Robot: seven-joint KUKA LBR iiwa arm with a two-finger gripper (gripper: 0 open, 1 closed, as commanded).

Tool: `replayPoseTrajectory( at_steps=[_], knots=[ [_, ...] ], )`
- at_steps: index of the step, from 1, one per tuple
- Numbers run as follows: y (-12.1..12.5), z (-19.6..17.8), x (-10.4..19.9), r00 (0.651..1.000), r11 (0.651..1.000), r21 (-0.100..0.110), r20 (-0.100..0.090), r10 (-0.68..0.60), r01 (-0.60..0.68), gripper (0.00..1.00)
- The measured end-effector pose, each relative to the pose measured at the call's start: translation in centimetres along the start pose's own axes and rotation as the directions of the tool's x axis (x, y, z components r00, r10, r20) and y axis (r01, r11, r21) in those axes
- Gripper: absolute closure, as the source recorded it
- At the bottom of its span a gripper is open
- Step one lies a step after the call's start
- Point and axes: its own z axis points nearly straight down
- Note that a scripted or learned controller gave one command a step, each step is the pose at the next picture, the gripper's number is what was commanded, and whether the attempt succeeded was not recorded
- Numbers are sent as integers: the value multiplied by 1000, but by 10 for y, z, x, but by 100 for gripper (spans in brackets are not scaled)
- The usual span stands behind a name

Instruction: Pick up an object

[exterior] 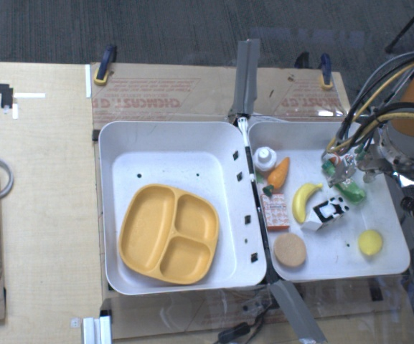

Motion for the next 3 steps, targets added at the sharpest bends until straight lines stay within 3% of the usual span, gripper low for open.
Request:
replayPoseTrajectory(
  at_steps=[1, 2, 3],
  knots=[
    [60, 37, 0, 974, 974, 1, -6, 227, -227, 0],
    [55, 28, -5, 973, 973, 13, 1, 230, -230, 100],
    [74, -60, 30, 981, 981, 0, 1, 192, -192, 100]
  ],
)
